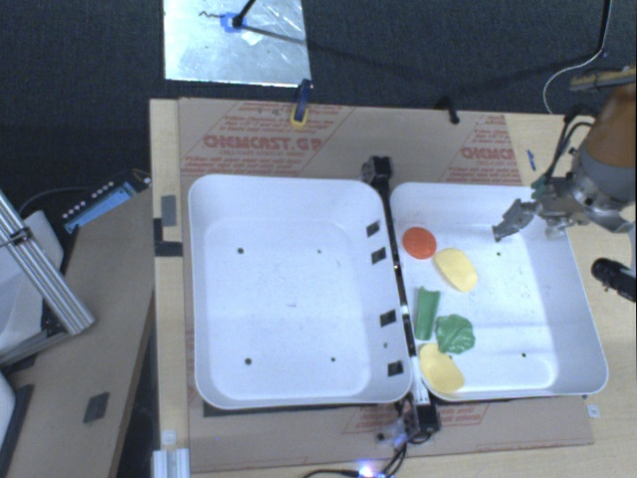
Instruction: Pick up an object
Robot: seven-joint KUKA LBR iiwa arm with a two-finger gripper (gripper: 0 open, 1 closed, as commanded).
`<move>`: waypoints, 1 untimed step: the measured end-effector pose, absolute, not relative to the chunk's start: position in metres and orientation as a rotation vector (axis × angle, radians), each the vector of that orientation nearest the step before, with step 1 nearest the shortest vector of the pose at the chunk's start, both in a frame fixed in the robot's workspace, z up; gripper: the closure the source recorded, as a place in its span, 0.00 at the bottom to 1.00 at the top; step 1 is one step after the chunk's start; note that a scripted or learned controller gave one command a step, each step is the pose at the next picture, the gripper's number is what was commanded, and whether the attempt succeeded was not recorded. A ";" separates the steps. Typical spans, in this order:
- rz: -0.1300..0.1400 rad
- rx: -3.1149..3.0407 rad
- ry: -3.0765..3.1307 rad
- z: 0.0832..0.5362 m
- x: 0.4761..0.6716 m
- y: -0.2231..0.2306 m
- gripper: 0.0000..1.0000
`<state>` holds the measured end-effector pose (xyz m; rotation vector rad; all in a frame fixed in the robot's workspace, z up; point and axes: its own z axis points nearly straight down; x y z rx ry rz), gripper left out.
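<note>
Two shallow white bins are seen side by side on the bench (pixel 169 297), set on a brown printed board (pixel 269 132). The left bin (pixel 289 292) is joined to the right bin (pixel 537 317) along a dark central divider (pixel 396 287) fitted with small black clips. All the loose objects are gathered in the right bin, along its left side near the divider. An orange disc (pixel 419 243) lies farthest up; just beside it, lower and to the right, a pale yellow oval piece (pixel 456 269) is found. Below these a green strip (pixel 426 312) is laid roughly upright, and a green leafy piece (pixel 456 334) sits just to its right, touching or nearly touching it. A second yellow piece (pixel 441 368) rests at the bottom of the group, close to the bin's lower left corner and partly overlapped by the leafy piece. The arm (pixel 607 157) is brought in from the right, its orange band visible above the grey wrist. The claw (pixel 506 227) is held over the upper part of the right bin, pointing left toward the objects, well apart from the orange disc and the yellow oval. Nothing is seen between its tips; whether they stand apart or together cannot be told at this size. A shiny metal sheet (pixel 237 28) lies beyond the board on the dark floor.
</note>
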<state>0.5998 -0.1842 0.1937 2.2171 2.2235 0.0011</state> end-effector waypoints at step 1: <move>-0.001 2.216 2.234 0.103 0.624 -0.140 0.00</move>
